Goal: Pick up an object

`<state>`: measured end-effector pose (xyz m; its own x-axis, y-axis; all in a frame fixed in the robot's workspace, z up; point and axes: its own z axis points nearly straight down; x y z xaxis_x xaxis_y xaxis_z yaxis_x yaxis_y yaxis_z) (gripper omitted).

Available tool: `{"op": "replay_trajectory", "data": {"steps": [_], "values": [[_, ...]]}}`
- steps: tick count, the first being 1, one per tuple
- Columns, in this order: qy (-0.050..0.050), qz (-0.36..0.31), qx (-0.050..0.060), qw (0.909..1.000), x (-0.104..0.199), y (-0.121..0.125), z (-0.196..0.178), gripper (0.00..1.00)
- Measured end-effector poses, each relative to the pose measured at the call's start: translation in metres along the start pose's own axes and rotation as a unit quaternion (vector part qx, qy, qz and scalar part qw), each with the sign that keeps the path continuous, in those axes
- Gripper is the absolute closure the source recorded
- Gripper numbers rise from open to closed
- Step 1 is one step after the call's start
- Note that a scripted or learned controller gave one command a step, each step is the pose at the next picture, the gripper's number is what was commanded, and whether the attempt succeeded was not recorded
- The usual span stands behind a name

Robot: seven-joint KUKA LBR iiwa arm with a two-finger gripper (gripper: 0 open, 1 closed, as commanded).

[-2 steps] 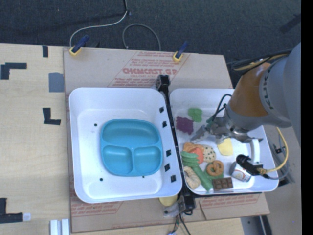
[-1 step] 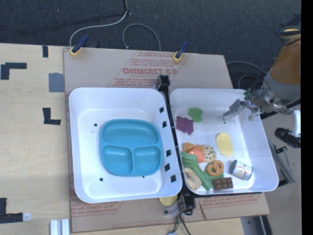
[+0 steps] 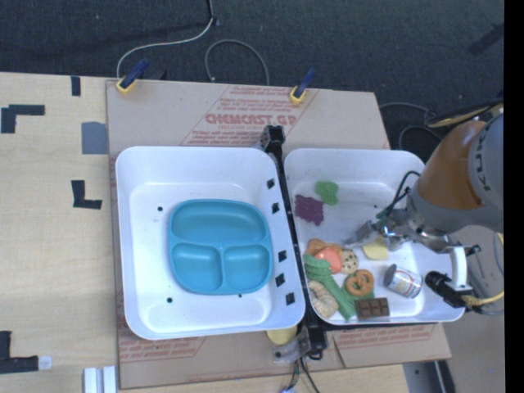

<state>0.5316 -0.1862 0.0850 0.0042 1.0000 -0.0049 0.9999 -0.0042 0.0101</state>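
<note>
Gripper (image 3: pixel 370 234) sits low in the right bin (image 3: pixel 360 164), reaching in from the right under the grey arm (image 3: pixel 458 188); whether it is wide, narrow or holding anything cannot be told. Its tip lies just beside a pale yellow piece (image 3: pixel 376 251). Nearby in that bin are a purple piece (image 3: pixel 309 209), a green piece (image 3: pixel 327 191), a pretzel (image 3: pixel 359 282), a small can (image 3: pixel 402 282) and a chocolate bar (image 3: pixel 372 308). A blue divided tray (image 3: pixel 219 246) rests in the left bin (image 3: pixel 139 170) on the table (image 3: pixel 49 219).
</note>
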Motion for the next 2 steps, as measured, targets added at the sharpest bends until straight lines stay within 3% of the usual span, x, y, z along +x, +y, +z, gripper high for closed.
{"op": "replay_trajectory", "data": {"steps": [1, 2], "values": [[-0.002, -0.001, -0.004, 1.0000, 0.067, -0.045, -0.005, 0.00], [0.001, -0.004, 0.001, 1.0000, 0.076, 0.040, -0.002, 0.00]]}}
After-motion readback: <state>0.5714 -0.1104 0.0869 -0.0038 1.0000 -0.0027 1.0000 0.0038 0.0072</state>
